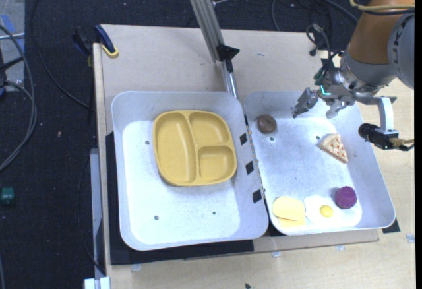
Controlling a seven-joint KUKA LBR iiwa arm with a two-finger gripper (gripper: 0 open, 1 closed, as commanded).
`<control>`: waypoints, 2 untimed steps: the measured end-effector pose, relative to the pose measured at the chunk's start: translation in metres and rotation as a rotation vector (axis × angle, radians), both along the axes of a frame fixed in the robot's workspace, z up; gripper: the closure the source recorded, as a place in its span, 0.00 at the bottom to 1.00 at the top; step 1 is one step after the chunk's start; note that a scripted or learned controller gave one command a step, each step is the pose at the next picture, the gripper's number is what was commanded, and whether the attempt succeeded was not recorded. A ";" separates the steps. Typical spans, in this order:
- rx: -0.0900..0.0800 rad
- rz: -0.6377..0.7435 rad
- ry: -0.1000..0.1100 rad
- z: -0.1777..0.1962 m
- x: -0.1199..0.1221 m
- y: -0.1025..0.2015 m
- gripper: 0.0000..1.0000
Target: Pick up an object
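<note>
My gripper (321, 105) hangs over the far edge of the right bin (297, 169), its two fingers spread apart with nothing between them. A brown round object (266, 124) lies to its left near the bin's far left corner. A pizza slice (334, 147) lies just in front of the gripper, toward the right side. Along the near edge sit a purple ball (345, 197), a fried egg (323, 210) and a pale yellow piece (289, 209).
The left bin (138, 215) holds a yellow divided plate (195, 147). A metal pole (206, 10) slants over the bench from the back. The arm's orange band (382, 14) and grey wrist stand at the right, above the right bin's far corner.
</note>
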State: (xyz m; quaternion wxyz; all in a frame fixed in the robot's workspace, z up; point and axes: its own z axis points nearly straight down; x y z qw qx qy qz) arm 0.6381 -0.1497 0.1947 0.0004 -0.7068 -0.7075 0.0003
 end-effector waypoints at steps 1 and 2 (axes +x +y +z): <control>0.000 0.000 -0.001 0.001 0.000 0.000 0.00; 0.000 -0.003 0.003 -0.056 -0.007 -0.007 0.00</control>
